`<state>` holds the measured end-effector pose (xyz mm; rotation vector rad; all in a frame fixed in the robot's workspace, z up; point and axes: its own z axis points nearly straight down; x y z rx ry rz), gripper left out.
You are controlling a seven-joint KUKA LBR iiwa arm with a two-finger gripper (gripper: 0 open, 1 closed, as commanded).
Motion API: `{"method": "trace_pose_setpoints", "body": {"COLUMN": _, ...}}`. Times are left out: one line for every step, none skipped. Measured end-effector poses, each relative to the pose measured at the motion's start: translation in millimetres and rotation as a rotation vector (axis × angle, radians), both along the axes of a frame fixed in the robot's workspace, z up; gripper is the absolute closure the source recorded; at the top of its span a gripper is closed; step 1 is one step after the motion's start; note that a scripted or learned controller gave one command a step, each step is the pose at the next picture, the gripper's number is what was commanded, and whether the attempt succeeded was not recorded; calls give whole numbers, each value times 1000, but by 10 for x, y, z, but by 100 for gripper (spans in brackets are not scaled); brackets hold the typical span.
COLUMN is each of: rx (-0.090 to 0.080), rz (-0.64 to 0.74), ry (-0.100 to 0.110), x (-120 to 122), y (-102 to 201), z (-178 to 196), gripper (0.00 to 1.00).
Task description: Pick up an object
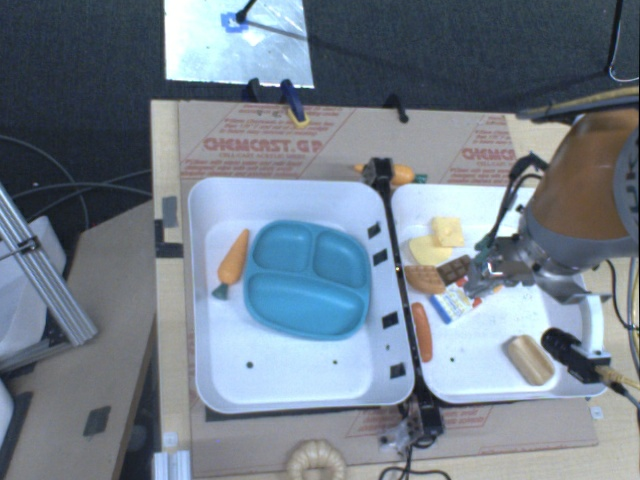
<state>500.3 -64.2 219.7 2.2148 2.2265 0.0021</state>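
The tool (482,274) hangs low in the right bin (560,388) over a tight cluster at nine o'clock: brown block (455,269), yellow piece (440,243), blue-and-white packet (452,304). I cannot tell its opening or hold. Crowding may cause a snag or miss.

A cardboard-covered bench (330,133) carries two shallow white bins side by side, the left bin (215,268) at nine o'clock and the right bin (480,373) at three o'clock, their inner rims touching, while a pale ring (318,461) lies at six o'clock.
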Motion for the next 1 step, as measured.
{"method": "trace_pose_setpoints", "body": {"rx": -1, "rz": -5, "ry": 1, "x": -83, "y": -124, "z": -40, "gripper": 100}}
